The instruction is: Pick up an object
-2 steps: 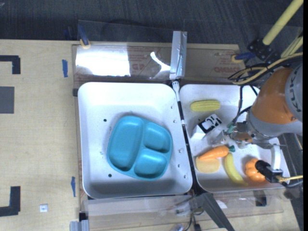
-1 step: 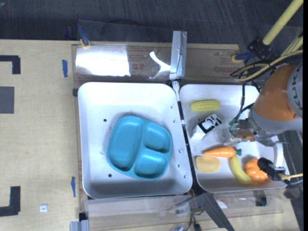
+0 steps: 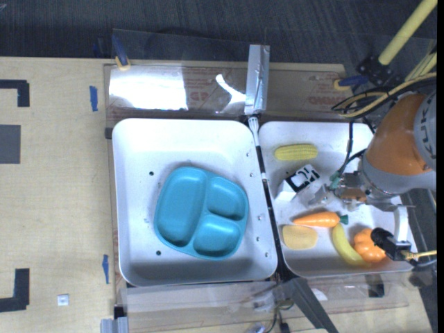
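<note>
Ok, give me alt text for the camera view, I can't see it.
The arm's end effector hangs low in the right bin, among a corn cob, carrot, banana and other toy food. The left bin holds a blue divided plate.

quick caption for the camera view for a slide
KUKA arm's gripper low over the right bin above a carrot; blue divided plate in the left bin.

arm (image 3: pixel 402 148) comes in from 3 o'clock, orange band up top, wrist bent down and pointing toward 9 o'clock. gripper (image 3: pixel 320 191) sits low at its 9 o'clock end.
</note>
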`<state>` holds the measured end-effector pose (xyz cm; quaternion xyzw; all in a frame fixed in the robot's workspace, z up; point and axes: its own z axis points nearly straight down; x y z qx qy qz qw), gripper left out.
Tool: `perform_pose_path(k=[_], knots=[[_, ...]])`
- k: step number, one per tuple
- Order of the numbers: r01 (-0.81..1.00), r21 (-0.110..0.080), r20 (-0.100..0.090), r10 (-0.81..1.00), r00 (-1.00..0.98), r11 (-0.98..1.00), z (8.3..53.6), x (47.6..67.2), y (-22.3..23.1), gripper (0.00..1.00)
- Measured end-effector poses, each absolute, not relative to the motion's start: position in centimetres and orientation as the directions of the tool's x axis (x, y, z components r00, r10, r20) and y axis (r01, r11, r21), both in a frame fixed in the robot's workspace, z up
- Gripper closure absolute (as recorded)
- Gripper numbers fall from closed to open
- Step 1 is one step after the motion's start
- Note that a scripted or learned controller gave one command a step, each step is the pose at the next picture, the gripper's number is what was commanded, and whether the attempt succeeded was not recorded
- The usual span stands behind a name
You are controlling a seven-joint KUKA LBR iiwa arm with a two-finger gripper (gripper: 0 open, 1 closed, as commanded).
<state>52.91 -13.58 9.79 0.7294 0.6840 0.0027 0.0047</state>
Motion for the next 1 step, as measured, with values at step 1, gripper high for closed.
perform_pose_path(k=[1], knots=[[0.986, 0.008, 0.0, 0.986, 0.165, -0.165, 8.75, 49.5, -12.08, 0.0]])
